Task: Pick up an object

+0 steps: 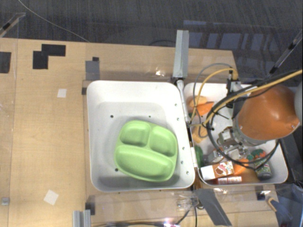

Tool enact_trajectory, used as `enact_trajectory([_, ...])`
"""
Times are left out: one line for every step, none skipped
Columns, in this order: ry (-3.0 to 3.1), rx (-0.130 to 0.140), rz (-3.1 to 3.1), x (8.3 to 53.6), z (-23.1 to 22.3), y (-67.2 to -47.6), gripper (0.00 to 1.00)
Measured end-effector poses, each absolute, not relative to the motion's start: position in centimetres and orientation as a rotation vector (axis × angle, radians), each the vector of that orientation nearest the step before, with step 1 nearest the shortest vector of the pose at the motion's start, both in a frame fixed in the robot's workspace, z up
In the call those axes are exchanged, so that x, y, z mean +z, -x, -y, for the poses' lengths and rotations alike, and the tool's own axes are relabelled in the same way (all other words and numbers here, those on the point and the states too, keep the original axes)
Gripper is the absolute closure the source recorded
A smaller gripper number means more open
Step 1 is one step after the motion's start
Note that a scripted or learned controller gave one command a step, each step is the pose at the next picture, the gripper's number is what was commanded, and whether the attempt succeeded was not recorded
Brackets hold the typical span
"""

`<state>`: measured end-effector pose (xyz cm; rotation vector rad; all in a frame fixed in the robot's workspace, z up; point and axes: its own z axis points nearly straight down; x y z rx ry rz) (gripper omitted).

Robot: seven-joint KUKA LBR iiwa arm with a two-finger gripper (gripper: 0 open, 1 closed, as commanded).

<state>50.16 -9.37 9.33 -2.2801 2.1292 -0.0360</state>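
Over the right bin (283,174) my claw (230,145) hangs low among crowded things; whether it is open or gripping I cannot tell. Just beside it lie a red and white carton (226,170), a green can (261,170) and an orange piece (204,109). Left of that bin, a green divided plate (146,150) leaves room along its own bin's (102,103) walls.

Light wooden bench (42,141); dark grey ribbed floor (118,8) beyond.

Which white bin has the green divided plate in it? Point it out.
The left bin: the green divided plate lies in it. The right bin instead has the arm over it and small cluttered items.
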Motion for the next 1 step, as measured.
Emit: enact_trajectory([2.442, -0.02, -1.969, 9.17, 8.52, -51.65, 0.0])
